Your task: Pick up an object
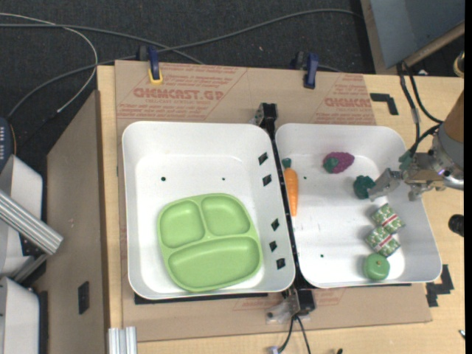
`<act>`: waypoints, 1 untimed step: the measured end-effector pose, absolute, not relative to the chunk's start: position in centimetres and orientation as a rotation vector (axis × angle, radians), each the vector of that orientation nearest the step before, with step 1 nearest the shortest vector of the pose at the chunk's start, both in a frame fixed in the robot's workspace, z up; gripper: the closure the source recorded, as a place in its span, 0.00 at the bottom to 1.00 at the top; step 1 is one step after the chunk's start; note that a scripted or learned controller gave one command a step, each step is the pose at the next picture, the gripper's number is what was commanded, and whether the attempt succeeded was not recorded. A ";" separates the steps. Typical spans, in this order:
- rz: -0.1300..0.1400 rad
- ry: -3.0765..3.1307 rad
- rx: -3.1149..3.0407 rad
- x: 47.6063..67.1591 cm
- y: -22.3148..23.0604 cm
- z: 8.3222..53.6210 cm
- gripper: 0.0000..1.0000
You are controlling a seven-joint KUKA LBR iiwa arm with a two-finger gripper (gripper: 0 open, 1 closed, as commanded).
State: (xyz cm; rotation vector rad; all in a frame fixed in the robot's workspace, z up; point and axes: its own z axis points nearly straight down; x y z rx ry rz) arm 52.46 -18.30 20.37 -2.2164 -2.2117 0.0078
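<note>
The right bin (317, 268) holds several small toys. An orange carrot (292, 191) lies along its left wall. A purple bunch of grapes (338, 161) sits toward the back, with a dark green lumpy piece (362, 187) to its right. My gripper (391, 180) reaches in over the bin's right rim, its tip just right of the dark green piece and close to it. Nothing shows in its grasp. Below it lie three green-and-red patterned pieces (383, 231), and a round green fruit (376, 267) rests near the front rim.
The left bin (140, 198) carries a light green divided plate (210, 240) in its front half. Black clips line the wall between the bins (274, 198). Cables (413, 102) hang beside the arm at the right. A cardboard sheet (221, 87) lies under both bins.
</note>
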 end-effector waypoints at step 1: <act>-0.001 -2.221 -2.220 52.7 -18.3 20.8 0.00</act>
